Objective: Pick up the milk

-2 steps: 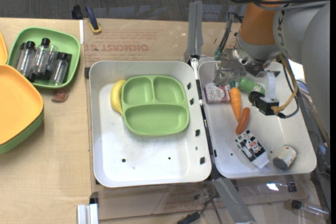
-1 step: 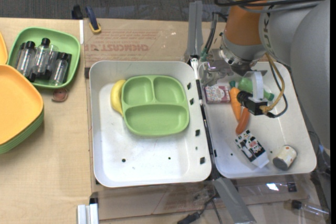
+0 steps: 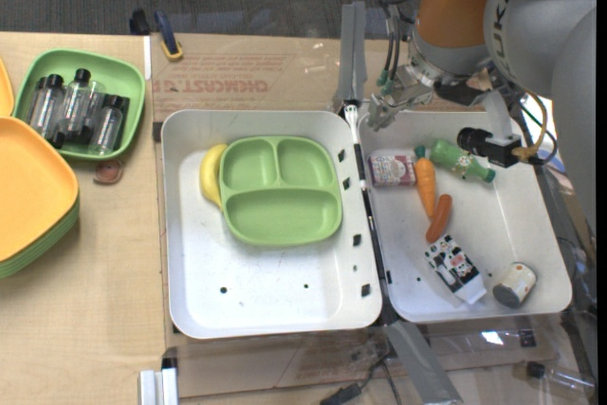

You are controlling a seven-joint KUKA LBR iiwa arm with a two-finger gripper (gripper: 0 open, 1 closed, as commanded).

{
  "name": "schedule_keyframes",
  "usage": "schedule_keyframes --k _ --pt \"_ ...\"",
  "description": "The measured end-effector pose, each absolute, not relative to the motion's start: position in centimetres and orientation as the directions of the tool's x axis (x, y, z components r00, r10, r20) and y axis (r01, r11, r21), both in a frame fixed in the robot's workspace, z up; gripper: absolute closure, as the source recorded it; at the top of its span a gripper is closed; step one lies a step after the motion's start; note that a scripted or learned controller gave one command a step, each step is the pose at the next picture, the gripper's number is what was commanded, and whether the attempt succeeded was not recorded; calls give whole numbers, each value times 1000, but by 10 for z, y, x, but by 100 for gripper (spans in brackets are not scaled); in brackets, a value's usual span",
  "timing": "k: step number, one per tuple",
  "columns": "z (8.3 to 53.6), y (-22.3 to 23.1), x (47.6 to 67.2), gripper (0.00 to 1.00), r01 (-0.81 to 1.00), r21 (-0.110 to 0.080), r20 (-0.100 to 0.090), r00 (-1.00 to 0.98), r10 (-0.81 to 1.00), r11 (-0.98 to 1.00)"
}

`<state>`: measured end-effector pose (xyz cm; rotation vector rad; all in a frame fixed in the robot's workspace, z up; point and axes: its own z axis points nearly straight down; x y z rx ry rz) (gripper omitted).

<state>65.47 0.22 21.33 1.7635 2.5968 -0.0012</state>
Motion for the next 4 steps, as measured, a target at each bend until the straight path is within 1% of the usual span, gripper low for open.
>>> schedule_keyframes --k 1,2,3,4 --pt "234 -76 601 100 849 -1 -1 -528 849 528" --pt "191 -31 593 100 817 -2 0 -576 817 576" --pt "191 22 600 100 801 -1 -1 -598 801 598" --pt "191 -10 596 100 945 -1 -2 -326 945 326"
